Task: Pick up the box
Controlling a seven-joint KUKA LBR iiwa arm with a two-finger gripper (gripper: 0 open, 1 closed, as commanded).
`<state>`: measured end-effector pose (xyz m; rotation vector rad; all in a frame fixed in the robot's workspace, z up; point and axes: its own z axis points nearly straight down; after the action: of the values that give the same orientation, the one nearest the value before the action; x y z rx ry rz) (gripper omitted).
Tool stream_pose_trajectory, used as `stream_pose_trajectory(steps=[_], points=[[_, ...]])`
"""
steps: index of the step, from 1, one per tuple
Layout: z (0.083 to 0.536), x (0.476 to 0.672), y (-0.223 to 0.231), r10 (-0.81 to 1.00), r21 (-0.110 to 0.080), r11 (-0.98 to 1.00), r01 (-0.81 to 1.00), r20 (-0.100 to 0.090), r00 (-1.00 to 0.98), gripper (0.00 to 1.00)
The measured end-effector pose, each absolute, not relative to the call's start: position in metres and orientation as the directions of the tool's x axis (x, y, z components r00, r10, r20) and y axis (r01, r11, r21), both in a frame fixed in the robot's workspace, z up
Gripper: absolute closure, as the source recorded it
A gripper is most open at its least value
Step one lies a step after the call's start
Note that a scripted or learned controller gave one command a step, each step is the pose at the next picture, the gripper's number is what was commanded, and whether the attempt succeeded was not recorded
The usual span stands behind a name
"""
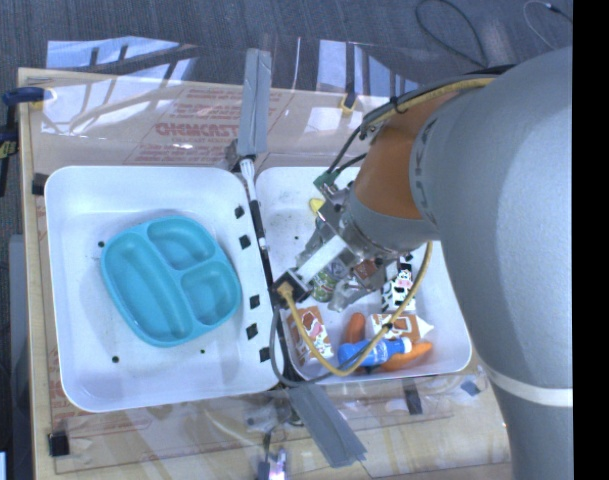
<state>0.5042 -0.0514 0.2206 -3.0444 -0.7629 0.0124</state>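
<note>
arm: the grey arm with its orange band reaches in from the right and hangs low over the right bin [446, 298], covering much of it.
gripper: the gripper [329, 268] sits down among the clutter near the bin's left-middle part — whether it is open or closed i cannot tell, the wrist hides too much.
box: the likeliest candidate is the small box [312, 333] with red and white print, lying flat near the bin's front-left corner, just below the gripper; not lifted, and nothing shows it being held.
other clutter: a cow-patterned carton [397, 290] stands just right of the gripper, an orange carrot-like toy [404, 350] and a blue item [362, 351] lie by the front wall, and a yellow cable [336, 368] loops across them.
left bin: the left bin [74, 268] holds a blue divided plate [171, 279], well apart from the action.
progress: early, as i judge it — the approach looks done, but the grasp and the lift remain.
risk: crowded neighbours may be nudged or caught instead of the box.
</note>
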Motion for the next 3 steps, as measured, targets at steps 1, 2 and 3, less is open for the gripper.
stream_pose_trajectory(steps=[1,2,3], points=[[0.237,0.476,-0.024,0.216,-0.004,-0.976,0.216,-0.007,0.976,1.0],[0.442,0.477,-0.048,0.448,-0.003,-0.894,0.448,-0.001,0.894,1.0],[0.344,0.476,-0.078,0.526,-0.006,-0.851,0.526,-0.006,0.851,1.0]])
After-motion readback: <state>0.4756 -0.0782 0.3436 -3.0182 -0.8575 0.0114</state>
